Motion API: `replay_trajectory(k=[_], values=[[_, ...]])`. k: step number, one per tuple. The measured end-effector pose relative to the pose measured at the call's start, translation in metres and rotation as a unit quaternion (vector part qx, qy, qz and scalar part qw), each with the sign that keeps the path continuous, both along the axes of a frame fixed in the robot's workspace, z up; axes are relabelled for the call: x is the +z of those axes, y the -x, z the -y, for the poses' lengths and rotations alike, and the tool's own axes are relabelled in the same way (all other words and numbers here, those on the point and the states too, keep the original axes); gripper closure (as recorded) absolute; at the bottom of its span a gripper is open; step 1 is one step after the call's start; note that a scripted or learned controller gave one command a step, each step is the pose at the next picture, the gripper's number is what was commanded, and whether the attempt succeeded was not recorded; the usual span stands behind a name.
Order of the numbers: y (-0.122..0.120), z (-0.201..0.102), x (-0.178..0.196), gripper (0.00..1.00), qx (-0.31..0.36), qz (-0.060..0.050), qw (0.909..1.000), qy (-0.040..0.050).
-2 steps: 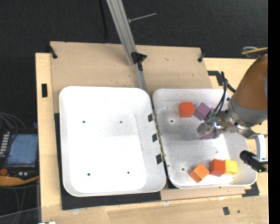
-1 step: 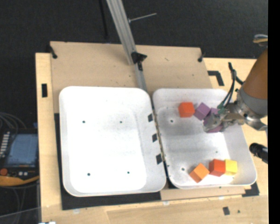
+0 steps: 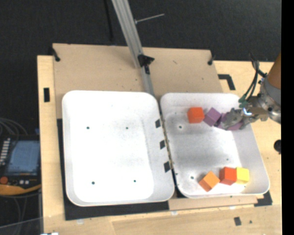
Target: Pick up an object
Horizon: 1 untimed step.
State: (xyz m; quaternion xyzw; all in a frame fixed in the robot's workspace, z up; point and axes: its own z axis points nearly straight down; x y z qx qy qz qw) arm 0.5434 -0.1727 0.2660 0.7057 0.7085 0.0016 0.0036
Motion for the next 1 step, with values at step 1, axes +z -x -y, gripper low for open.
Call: replay_trajectory(k=[1], values=[[-0.0018,-0.0585,-0.012,1.0,0.002,-0.003,1.0,-0.0019]])
